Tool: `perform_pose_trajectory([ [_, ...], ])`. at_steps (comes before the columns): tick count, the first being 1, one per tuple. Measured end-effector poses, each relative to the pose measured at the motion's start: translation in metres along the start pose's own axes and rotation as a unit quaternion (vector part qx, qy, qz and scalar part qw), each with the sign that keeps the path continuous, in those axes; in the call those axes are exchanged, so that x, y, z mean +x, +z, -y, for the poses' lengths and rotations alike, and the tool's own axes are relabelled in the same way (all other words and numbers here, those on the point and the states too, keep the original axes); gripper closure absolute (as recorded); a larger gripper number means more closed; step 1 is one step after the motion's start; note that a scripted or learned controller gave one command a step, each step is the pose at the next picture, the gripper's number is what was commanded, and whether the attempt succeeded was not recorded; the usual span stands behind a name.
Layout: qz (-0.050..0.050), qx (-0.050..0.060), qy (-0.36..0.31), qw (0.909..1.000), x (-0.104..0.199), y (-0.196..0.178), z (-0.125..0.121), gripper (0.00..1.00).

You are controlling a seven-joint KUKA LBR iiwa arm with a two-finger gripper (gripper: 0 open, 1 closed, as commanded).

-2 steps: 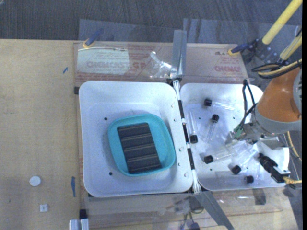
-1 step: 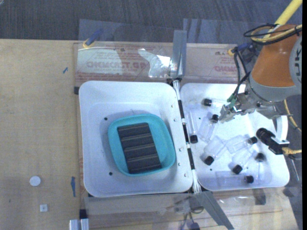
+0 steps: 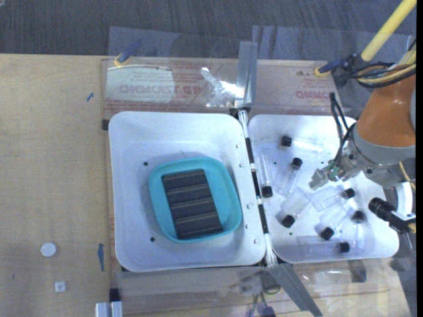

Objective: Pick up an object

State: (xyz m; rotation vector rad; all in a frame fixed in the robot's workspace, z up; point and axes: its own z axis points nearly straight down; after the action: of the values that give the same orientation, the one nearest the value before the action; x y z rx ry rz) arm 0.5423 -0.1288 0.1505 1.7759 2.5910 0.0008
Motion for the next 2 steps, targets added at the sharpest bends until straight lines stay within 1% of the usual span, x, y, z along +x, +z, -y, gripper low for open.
perform_pose_trajectory([
  [1,0.002,-0.003,-0.078,0.9969,-0.048,0.062,0.022,1.0],
  [2,0.001,-0.001,-0.036,0.9994,-0.016,-0.075,-0.016,1.0],
])
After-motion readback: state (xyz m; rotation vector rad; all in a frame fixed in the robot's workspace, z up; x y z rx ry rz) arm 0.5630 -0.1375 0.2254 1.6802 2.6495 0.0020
